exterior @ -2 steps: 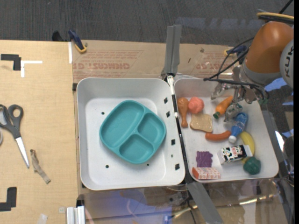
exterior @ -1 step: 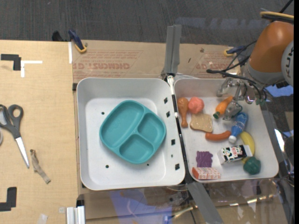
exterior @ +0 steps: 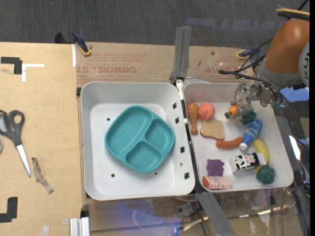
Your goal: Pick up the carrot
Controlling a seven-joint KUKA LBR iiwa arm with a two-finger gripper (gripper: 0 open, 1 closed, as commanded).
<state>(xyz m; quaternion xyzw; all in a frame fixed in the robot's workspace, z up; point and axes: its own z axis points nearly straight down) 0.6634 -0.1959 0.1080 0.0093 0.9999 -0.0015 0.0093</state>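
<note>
Pale wooden tabletop [exterior: 44, 132] carried two shallow white bins side by side, with a strip of brown cardboard [exterior: 128, 68] behind them.

Left bin [exterior: 93, 181]: one teal divided plate [exterior: 140, 139], three compartments, lying near the middle.

Right bin [exterior: 283, 154], contents as seen:
- carrot [exterior: 232, 113], small, orange with a green end, near the far wall, directly under the claw;
- drumstick [exterior: 193, 117], brown-orange, along the left wall;
- pinkish-red round fruit [exterior: 206, 110], just beside the drumstick;
- slice of toast [exterior: 212, 130], in front of that fruit;
- sausage [exterior: 229, 143], touching the toast's near corner;
- small blue bottle [exterior: 250, 133], tilted, its cap end by the sausage;
- dark green item [exterior: 247, 117], beside the carrot; kind not clear;
- banana [exterior: 261, 150], toward the right wall;
- little milk carton [exterior: 246, 162], on its side;
- round green vegetable [exterior: 266, 175], near right corner;
- purple piece [exterior: 215, 167] and a red-and-white packet [exterior: 217, 182], at the near edge.

Off the bins, at the left: scissors [exterior: 15, 139] and a scrap of tape [exterior: 42, 176].

Arm [exterior: 290, 43], reaching in from the right. Claw [exterior: 244, 102] hung low over the carrot at the far side of the right bin; whether it stood apart or together I could not tell, nor whether it touched the carrot.
</note>
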